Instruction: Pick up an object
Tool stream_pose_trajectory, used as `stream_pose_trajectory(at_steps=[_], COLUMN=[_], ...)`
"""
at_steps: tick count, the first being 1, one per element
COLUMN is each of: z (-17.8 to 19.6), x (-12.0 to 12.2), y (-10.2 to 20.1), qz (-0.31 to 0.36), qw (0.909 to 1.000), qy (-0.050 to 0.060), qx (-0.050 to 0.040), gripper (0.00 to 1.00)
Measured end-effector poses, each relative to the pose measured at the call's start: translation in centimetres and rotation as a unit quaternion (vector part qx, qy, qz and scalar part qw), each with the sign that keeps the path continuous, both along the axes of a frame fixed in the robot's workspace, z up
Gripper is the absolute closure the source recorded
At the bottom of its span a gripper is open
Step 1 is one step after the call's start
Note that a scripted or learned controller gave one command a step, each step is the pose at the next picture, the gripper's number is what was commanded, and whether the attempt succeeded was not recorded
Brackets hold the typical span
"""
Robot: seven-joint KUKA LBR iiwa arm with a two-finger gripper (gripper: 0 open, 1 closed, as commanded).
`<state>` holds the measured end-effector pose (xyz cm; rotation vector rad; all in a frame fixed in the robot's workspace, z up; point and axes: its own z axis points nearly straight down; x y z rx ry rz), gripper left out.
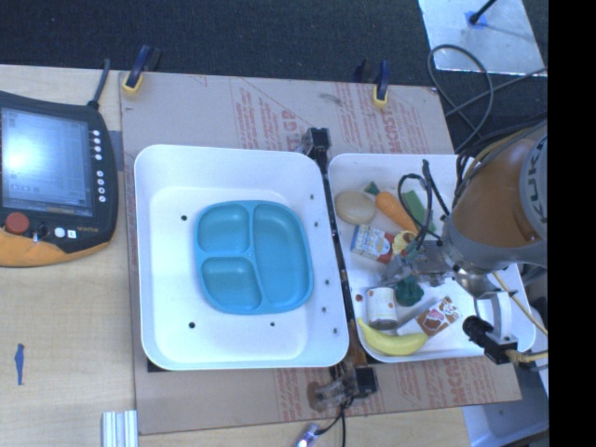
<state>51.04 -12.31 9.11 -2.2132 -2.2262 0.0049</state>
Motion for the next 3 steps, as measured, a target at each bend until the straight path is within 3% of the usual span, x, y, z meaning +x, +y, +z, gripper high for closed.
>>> stream_pose_trajectory(at_steps=[1,2,3], z=[0.0,0.1,0.0], x=[0.0,1.6,-1.6], y=[2.7,1.5,0.2], qz=[0.000,-0.001,0.000], qw=[1.0000,1.0000,1.0000], qy=[0.000,-0.001,0.000], qx=[0.0005,0.0001,0.0000], gripper=[0.00,0.00,0.00])
